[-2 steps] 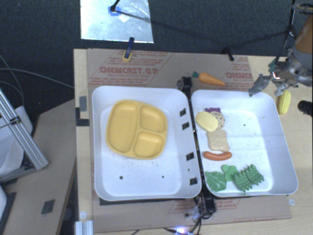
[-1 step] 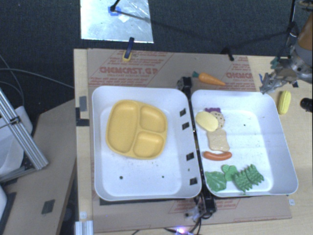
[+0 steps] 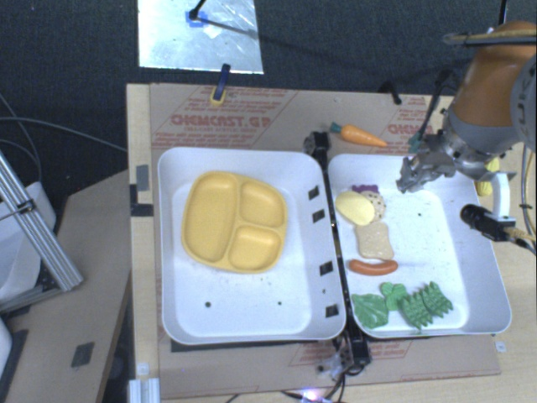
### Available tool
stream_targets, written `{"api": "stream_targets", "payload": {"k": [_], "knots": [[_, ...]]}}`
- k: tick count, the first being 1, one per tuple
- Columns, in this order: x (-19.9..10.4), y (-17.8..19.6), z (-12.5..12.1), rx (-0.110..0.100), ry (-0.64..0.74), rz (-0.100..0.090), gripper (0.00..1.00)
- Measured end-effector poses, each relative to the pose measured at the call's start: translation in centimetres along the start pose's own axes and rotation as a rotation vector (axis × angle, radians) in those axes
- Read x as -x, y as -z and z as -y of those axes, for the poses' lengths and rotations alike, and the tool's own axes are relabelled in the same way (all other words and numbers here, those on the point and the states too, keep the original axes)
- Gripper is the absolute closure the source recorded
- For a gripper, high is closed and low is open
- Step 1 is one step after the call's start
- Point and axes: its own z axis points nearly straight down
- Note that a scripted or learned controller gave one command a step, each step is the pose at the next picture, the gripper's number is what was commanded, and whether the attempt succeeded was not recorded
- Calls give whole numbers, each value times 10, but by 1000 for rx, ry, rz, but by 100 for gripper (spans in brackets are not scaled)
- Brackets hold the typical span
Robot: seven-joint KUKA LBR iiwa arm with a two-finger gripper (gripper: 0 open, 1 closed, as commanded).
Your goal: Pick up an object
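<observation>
My gripper (image 3: 409, 180) hangs over the far part of the right bin (image 3: 470, 250), to the right of the food pieces. Nothing shows between its fingertips. In that bin lie a yellow lemon-shaped piece (image 3: 355, 208) with a purple-and-white piece (image 3: 369, 193) behind it, a tan bread slice (image 3: 374, 241), a red sausage (image 3: 372, 267) and green leafy pieces (image 3: 401, 303) near the front edge. All of these lie left of and nearer than the gripper, apart from it.
The left bin (image 3: 180, 309) holds a yellow divided plate (image 3: 234, 221). An orange carrot (image 3: 361, 135) lies on the cardboard behind the right bin. A blue and yellow tool (image 3: 221, 85) rests beyond the left bin. Black clips line the seam between the bins.
</observation>
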Motion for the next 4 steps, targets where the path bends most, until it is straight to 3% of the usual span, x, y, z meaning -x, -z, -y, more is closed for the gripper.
{"api": "stream_targets", "payload": {"k": [1,2,3,4], "knots": [[-57,-35,28,0,-2,2,100],[-216,-20,100,1,8,-2,100],[-190,-33,-8,12,-8,6,100],[-191,-22,-5,7,-4,4,100]]}}
